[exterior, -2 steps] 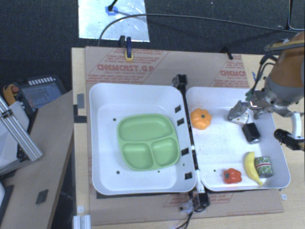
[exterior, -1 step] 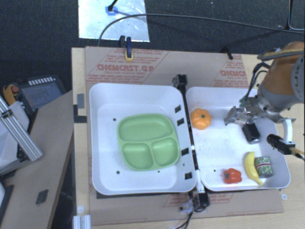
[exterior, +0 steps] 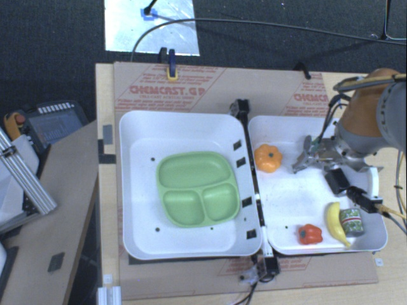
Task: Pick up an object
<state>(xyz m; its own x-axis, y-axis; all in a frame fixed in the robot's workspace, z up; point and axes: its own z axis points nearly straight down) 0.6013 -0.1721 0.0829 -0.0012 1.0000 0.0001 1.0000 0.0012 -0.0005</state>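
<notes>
I am looking down at a slant on a tabletop (exterior: pixel 210 84) with two shallow white bins side by side. The left bin (exterior: pixel 137 145), in the middle of the frame, holds a pale green divided plate (exterior: pixel 194 189). The right bin (exterior: pixel 286 202) holds four small things: an orange pumpkin (exterior: pixel 268 158) near its upper left corner, a red pepper (exterior: pixel 310 234) at its lower edge, and a yellow banana (exterior: pixel 335 222) just beside a small can (exterior: pixel 351 222) in its lower right.

The arm (exterior: pixel 375 116) reaches in from the right of the frame, and its pincer (exterior: pixel 304 156) hangs over the upper part of the right bin, just right of the pumpkin and apart from it. Its two fingers stand apart, with nothing between them.

As I judge it, the pick is not yet made: every object lies in the bin, none is lifted. The pumpkin is the nearest candidate. What is left is to line up over an object, lower, close on it and raise it clear.
</notes>
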